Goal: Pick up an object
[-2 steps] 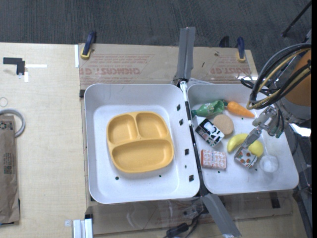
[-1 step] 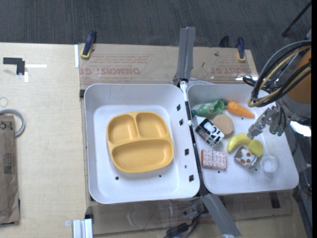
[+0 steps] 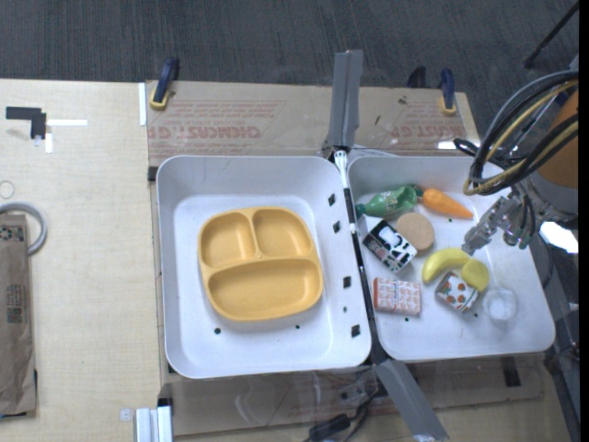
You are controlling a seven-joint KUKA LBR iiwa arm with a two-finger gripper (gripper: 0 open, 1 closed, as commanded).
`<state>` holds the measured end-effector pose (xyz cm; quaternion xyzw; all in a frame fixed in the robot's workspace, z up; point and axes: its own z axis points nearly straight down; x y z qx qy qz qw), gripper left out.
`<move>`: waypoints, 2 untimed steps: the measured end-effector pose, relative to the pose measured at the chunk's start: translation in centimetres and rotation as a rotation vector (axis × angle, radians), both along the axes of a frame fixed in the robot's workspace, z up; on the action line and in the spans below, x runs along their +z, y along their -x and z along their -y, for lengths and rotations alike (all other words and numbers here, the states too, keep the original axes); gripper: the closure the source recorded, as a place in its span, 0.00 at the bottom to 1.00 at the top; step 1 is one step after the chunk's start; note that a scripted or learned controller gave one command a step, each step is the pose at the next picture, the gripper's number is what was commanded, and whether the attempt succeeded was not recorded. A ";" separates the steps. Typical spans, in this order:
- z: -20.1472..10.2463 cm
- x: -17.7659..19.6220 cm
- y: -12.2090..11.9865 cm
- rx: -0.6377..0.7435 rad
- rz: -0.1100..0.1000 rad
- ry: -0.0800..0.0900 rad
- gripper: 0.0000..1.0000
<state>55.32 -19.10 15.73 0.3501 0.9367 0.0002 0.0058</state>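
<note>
At the lower edge of the frame the desk [image 3: 83, 247] shows pale wood, with a brown paper bag [image 3: 14, 311] lying at the far left edge. Just above that edge sit the two white bins side by side. The left bin [image 3: 184, 339] holds a yellow divided plate [image 3: 260, 263] in its middle, three compartments facing up.

The right bin [image 3: 442, 339] carries the small things. Lowest in it lies a red-and-white patterned packet [image 3: 398, 296], and to its right a small carton with a red print [image 3: 456, 292], beside a clear plastic cup [image 3: 502, 306]. A yellow banana [image 3: 445, 262] curves just above the carton. Left of the banana is a black-and-white box [image 3: 388, 245], touching a round tan disc [image 3: 416, 231]. Higher up lie a green leafy item [image 3: 389, 200] and an orange carrot [image 3: 447, 203], tip to tip.

The claw [image 3: 497, 228] hangs at the right side of this bin, above and right of the banana, with nothing seen between its parts; whether it is released or clenched I cannot tell. Black and yellow cables [image 3: 515, 145] loop above it at the upper right.

Beyond the bins a cardboard sheet [image 3: 248, 118] is clamped down.
</note>
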 end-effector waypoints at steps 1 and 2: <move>0.0 0.0 0.0 0.001 0.000 0.000 0.00; 0.1 -6.5 -3.1 0.207 -0.007 -0.001 0.00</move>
